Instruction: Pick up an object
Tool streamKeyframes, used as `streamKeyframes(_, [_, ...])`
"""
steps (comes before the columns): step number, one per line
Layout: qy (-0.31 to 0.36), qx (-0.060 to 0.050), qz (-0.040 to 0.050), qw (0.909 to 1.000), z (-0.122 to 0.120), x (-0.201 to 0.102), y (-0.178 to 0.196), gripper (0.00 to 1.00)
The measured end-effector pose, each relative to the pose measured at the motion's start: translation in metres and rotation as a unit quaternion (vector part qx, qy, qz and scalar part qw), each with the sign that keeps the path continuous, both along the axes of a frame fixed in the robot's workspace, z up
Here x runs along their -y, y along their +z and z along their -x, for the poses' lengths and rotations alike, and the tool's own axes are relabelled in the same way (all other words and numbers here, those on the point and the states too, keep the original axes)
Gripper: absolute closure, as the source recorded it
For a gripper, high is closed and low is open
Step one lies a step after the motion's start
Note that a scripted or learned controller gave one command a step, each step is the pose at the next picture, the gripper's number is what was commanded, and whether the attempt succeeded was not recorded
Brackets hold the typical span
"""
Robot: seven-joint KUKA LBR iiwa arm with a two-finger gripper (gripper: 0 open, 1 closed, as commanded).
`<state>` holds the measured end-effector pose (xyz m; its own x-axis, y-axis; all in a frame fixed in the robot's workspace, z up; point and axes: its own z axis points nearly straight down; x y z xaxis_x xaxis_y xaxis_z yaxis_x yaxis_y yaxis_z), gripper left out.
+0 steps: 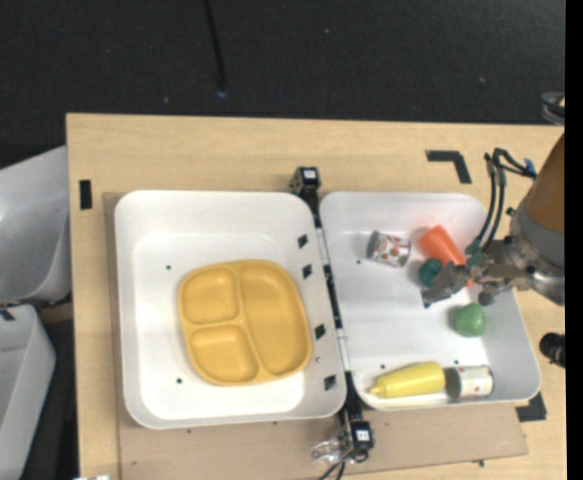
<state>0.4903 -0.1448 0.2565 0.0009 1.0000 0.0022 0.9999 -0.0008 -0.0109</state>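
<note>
Dark, speckled floor (271, 38) fills the top of the frame, a thin line running down it. Below sits the pale wooden bench (221, 153). White casing (11, 228) crowds the left edge.

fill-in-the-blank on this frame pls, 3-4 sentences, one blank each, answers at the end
1. The yellow divided plate lies in the ____ bin.
2. The plate has ____ compartments.
3. The yellow bottle lies on its side near the ____ edge of the right bin.
4. The ball just below the end effector is ____ in colour.

Missing words: left; three; front; green
</note>
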Motion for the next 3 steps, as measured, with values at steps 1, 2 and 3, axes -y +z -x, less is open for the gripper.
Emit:
streamKeyframes(1, [0.002,0.006,0.0013,1.0,-0.002,0.0,0.006,0.0])
streamKeyframes(2, [0.0,0.004,0.0015,1.0,-0.005,-0.003,-0.038,0.0])
streamKeyframes(3, [0.0,0.004,0.0016,1.0,-0.009,0.005,-0.097,0.0])
